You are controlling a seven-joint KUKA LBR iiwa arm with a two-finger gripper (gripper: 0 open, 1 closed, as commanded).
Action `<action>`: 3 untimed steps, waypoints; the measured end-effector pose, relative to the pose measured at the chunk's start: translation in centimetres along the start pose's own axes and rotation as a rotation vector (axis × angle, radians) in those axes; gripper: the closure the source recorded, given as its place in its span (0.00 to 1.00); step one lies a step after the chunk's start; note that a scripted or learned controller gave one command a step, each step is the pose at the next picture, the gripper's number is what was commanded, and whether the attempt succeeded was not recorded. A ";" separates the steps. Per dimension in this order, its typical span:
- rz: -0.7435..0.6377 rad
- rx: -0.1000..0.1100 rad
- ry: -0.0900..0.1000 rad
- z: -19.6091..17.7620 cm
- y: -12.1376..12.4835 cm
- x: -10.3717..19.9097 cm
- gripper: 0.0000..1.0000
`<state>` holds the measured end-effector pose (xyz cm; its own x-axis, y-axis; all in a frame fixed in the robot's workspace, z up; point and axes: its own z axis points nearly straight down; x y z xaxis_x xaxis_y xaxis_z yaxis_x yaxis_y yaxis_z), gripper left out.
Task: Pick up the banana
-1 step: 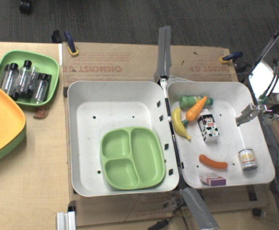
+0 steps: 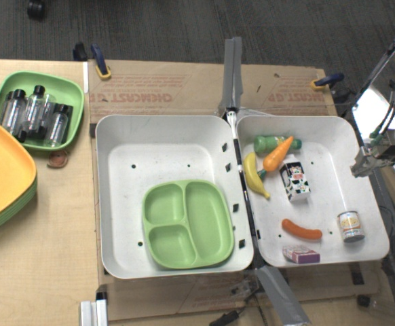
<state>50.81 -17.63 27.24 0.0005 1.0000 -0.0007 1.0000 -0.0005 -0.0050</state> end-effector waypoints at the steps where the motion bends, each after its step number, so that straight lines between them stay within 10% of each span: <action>1: -0.015 -0.004 0.000 -1.9 4.9 2.1 1.00; 2: -0.162 -0.005 -0.002 -1.7 6.0 -2.7 1.00; 3: -0.190 -0.005 -0.001 -1.3 15.1 -4.3 1.00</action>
<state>65.95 -21.94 28.51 -0.1881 0.9821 -0.0011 0.9821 0.1881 -0.0004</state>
